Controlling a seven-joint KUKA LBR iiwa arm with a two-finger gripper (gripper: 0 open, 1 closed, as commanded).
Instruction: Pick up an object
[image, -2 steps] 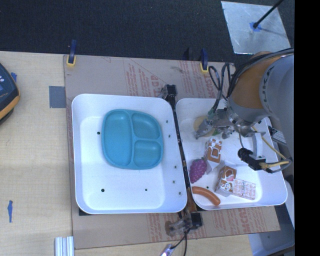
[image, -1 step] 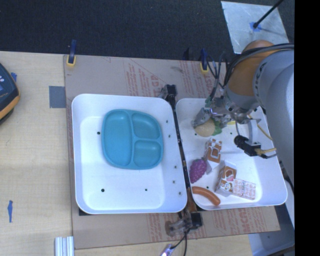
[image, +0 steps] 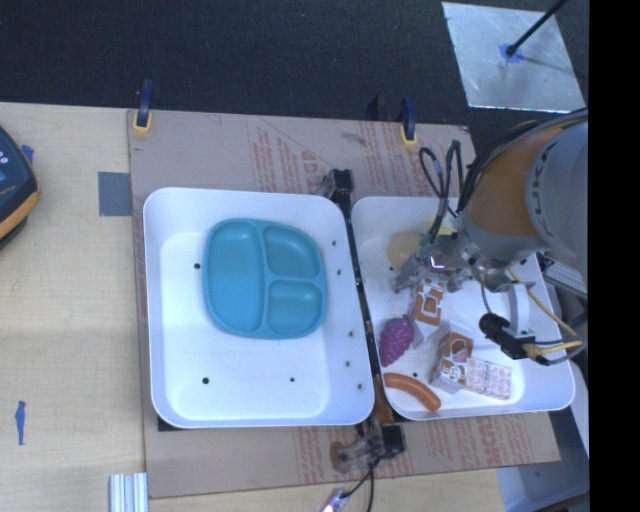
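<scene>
The counter (image: 70, 330) is pale wood, and a brown cardboard sheet (image: 240, 150) covers its middle, held at the far edge by two blue clamps. On the cardboard sit two shallow white bins side by side, touching along their inner edges. The left bin (image: 175, 390) holds a light blue divided plate (image: 264, 278), lying flat in the far half of the bin, with three compartments facing up.

The grey arm with its orange band (image: 515, 195) reaches in from the right and hangs over the far part of the right bin (image: 545, 395). Black cables loop beside the wrist. The gripper (image: 432, 268) points down into the bin; whether its fingers are wide or narrow cannot be told from here, since they blur into the items beneath them.

The things to pick up all lie in the right bin. A flat printed packet (image: 486, 377) lies near the bin's front right corner, touching a small carton (image: 452, 358) to its left. An orange-red sausage-shaped piece (image: 411, 391) lies at the front edge. A purple bunch of grapes (image: 396, 340) lies near the bin's left wall. A small orange-and-white box (image: 428, 305) stands just below the gripper. A pale round item (image: 402, 245) lies at the far side, partly hidden by the gripper.
</scene>
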